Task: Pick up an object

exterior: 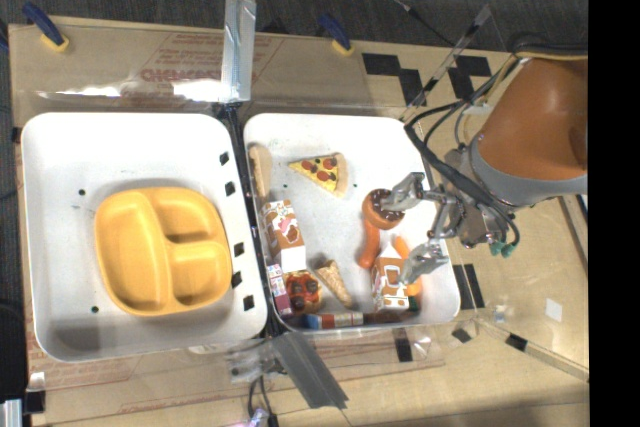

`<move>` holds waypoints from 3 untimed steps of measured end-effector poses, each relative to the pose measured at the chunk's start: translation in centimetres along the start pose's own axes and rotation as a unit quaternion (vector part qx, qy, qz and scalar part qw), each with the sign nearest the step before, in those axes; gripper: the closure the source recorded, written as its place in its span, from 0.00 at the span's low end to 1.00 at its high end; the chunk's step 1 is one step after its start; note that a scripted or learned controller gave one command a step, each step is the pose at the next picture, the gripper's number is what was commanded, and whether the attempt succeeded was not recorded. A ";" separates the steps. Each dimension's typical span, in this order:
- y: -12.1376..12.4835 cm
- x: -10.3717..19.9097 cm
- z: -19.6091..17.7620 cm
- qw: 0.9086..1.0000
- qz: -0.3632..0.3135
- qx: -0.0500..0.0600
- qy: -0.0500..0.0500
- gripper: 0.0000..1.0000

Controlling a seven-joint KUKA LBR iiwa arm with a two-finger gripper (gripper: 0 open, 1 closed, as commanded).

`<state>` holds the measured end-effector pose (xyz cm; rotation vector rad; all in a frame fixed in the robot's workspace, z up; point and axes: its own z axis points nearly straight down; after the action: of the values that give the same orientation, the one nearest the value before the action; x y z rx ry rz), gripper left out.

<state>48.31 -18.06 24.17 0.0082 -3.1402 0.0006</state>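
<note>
My gripper (pixel 415 223) hangs over the right side of the right bin (pixel 385 137), its two metal fingers spread apart, open, with nothing between them. One fingertip sits by an orange-brown toy with a round head (pixel 376 220); the other is above a small carton (pixel 392 287) and an orange carrot-like piece (pixel 402 249). A pizza slice (pixel 323 171) lies toward the bin's back. Along the left wall lie a breadstick (pixel 260 169), a snack packet (pixel 283 233), a box with red fruit (pixel 300 289) and a cone (pixel 334 282).
The left bin (pixel 50 155) holds a yellow divided tray (pixel 162 247). A pen-like stick (pixel 338 319) lies along the right bin's front wall. Cables (pixel 440 130) trail from the wrist over the bin's back right corner. Blue clamps (pixel 45 25) hold the cardboard at the back.
</note>
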 end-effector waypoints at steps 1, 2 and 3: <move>-3.0 -4.0 14.6 1.000 0.031 0.002 -0.006 0.00; -1.9 -1.5 14.9 0.996 0.092 -0.001 -0.002 0.00; -0.6 0.2 14.8 0.998 0.068 0.000 -0.006 0.00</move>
<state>48.07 -18.68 9.37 -0.2064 -3.1456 0.0018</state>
